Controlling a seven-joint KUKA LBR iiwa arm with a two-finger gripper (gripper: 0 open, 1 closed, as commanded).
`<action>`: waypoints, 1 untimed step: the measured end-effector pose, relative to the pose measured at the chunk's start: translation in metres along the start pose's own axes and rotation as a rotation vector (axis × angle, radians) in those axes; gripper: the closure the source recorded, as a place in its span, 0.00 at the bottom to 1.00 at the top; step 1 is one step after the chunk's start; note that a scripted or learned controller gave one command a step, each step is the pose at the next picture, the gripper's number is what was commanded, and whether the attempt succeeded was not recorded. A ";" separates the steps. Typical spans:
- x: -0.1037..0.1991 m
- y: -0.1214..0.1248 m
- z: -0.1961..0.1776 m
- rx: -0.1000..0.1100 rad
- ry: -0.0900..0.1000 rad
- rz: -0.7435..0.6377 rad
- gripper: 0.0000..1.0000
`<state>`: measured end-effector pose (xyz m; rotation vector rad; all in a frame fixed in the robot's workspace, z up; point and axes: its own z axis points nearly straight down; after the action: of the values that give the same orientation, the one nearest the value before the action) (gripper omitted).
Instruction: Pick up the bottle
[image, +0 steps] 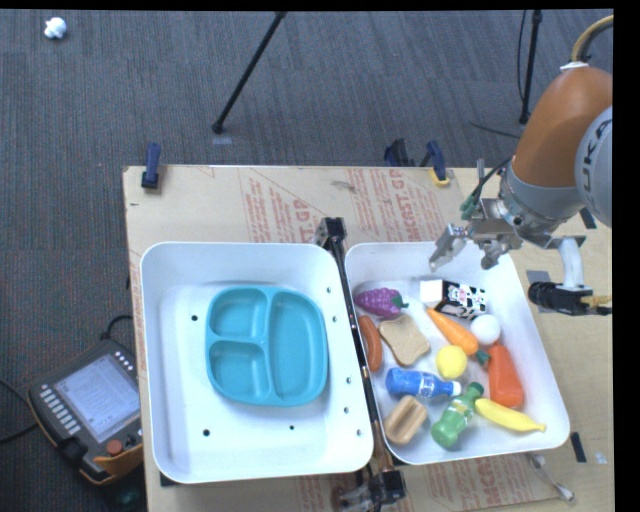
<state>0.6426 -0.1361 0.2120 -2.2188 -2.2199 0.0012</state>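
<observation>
**Over the right bin, gripper poised above toy food, bottle not yet reached**

Above the far end of the right bin (553, 400), the grey arm's two-finger gripper (466, 250) hangs with its fingers spread wide and nothing between them. It reaches in from the right, its orange band high at the frame's edge.

Below it the bin is crowded with toy food. The blue bottle (422, 384), with a white label and cap, lies on its side toward the near end of the bin, well apart from the gripper. A green bottle (455, 419) lies just nearer, beside a banana (509, 415). A lemon (452, 361) and a slice of bread (404, 341) sit just beyond the blue bottle; a bread roll (405, 419) sits on its near side. Farther off lie grapes (379, 299), a carrot (451, 329), a white egg (485, 328) and a small milk carton (457, 296).

The left bin (175, 400) holds a blue divided plate (267, 344).

The step in hand looks like the approach, with no grasp begun. Next the gripper would need to travel toward the near end of the bin, line its fingers across a bottle's body, and descend without snagging the close-packed neighbours.
</observation>
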 end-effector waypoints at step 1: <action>0.000 0.000 -0.010 0.000 0.001 -0.002 1.00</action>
<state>0.6431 -0.1357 0.2222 -2.2161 -2.2214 0.0003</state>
